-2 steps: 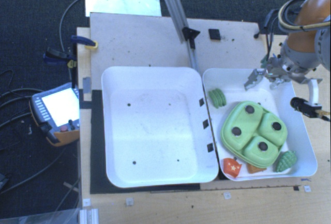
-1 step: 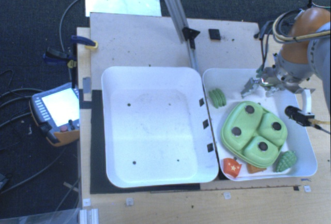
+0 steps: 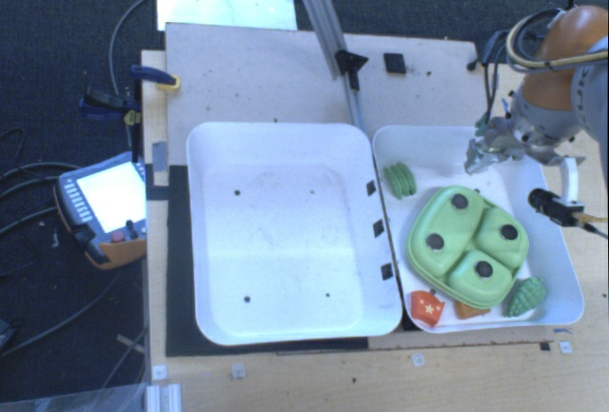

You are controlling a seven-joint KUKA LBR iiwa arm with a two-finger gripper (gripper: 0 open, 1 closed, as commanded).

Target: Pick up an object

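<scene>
A large green lobed toy (image 3: pixel 468 246) with dark dots lies flat in the right bin (image 3: pixel 433 146) (filling much of it); a small green ribbed piece (image 3: pixel 400 179) sits apart near its left wall.

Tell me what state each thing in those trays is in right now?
Gripper: above the right bin's back, holding nothing visible.
Large green tray: lying flat, untouched.
Small green ridged piece: loose near the divider.
Red piece: at the front edge.
Left bin: resting flat.
</scene>
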